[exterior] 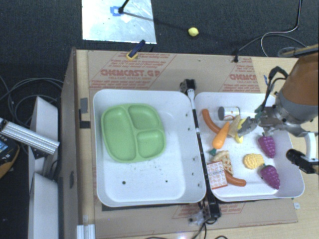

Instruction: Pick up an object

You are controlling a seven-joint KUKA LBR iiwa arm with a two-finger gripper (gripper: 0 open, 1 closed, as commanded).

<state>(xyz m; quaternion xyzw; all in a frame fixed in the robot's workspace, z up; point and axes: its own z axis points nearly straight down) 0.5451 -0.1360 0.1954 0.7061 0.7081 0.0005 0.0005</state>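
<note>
My gripper (246,125) hangs low over the middle of the right bin (294,183), reaching in from the right. It sits just right of an orange carrot (221,135) and over a small yellow piece (239,135). A silver can (229,113) lies just behind it, with an orange sausage (209,120) to the left. Two purple grape bunches (267,146) (269,176) and a yellow corn piece (253,160) lie to the right and front. Nothing shows as held.
The left bin (149,188) holds a green divided plate (133,132). At the right bin's front left lie a pizza slice (223,159), a red-and-white packet (216,175) and a second sausage (235,180). A black clamp (188,86) sits between the bins at the back.
</note>
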